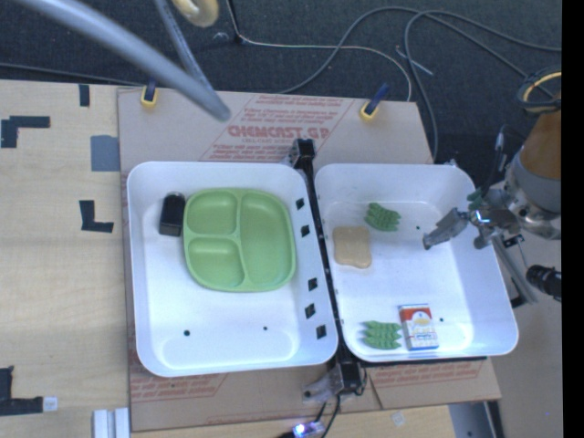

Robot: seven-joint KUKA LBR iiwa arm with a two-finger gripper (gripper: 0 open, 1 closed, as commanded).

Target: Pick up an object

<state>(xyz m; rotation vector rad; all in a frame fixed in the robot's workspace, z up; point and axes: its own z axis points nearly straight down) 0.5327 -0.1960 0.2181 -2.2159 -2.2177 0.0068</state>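
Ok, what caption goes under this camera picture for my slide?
Robot hand hovers over the right bin near a tan sponge; a green plate sits in the left bin.

A light wooden table [55,245] carries a flat brown cardboard sheet [274,121]. Two shallow white plastic bins sit side by side on the cardboard: left bin [146,272], right bin [474,327].

Glossy white plastic bins [228,354], smooth matt green plastic plate [241,239], brown cardboard sheet [274,121], pale wooden bench [55,281]
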